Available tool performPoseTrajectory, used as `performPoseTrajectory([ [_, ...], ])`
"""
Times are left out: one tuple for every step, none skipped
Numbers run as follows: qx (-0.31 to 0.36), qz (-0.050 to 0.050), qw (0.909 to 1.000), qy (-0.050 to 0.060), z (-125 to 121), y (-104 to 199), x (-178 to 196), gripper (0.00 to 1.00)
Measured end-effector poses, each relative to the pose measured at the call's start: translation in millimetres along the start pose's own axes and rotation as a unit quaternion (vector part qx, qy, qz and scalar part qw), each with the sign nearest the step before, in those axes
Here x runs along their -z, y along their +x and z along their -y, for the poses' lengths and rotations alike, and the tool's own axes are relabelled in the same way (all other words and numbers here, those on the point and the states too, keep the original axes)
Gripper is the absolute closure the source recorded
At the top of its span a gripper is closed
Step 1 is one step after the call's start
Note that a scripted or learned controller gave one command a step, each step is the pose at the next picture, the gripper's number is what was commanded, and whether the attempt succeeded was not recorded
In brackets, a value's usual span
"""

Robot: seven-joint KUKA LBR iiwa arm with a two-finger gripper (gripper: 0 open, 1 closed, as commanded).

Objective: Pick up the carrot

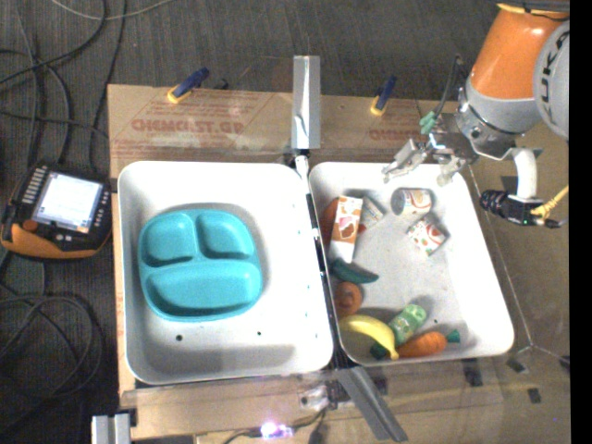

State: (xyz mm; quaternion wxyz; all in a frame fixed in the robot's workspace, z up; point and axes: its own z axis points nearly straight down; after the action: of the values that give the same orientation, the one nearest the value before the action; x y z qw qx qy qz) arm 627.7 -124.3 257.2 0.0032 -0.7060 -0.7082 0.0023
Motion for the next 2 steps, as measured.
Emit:
performPoseTrajectory([
  [0.042,0.001,0.9991,-0.001,20.5,41.9,67.5,0.0],
  [0.034,0.002,0.9994,0.0,-17.1,32.1,-6.2,0.0],
])
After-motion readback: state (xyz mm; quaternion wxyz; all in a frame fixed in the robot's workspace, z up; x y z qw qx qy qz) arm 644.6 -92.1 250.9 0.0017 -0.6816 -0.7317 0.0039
